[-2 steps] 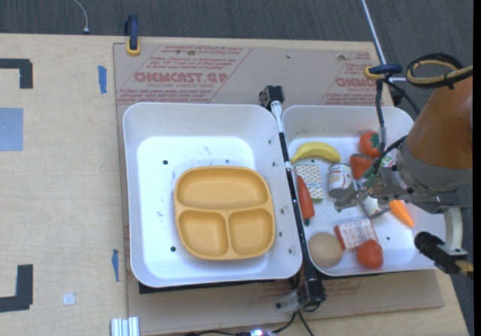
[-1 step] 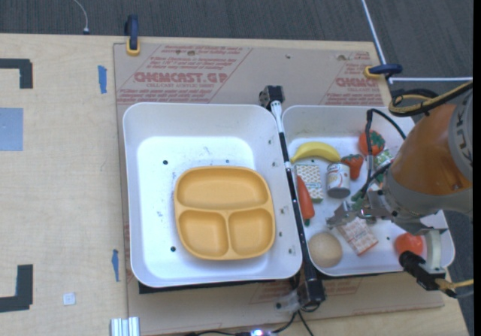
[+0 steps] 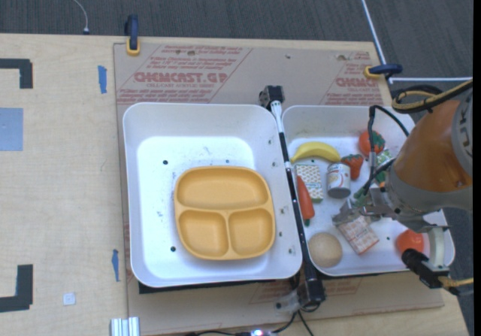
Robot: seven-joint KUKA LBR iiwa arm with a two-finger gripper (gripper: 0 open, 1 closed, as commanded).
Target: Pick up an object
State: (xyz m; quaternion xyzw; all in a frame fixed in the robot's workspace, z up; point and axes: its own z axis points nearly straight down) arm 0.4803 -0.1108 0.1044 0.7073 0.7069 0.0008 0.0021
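Reading "CHEMCAST" in red, the protective sheet lies beyond the yellow divided plate in the left bin. Right of the plate, a banana, small can and patterned packet share the right bin. The gripper hangs just above the packet, its grip impossible to tell; the arm hides the far corner.

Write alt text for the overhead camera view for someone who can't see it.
A grey robot arm reaches from the right into the right white bin, its end effector low over a small patterned packet among a banana, a can and a beige ball. The left white bin holds a yellow divided plate.
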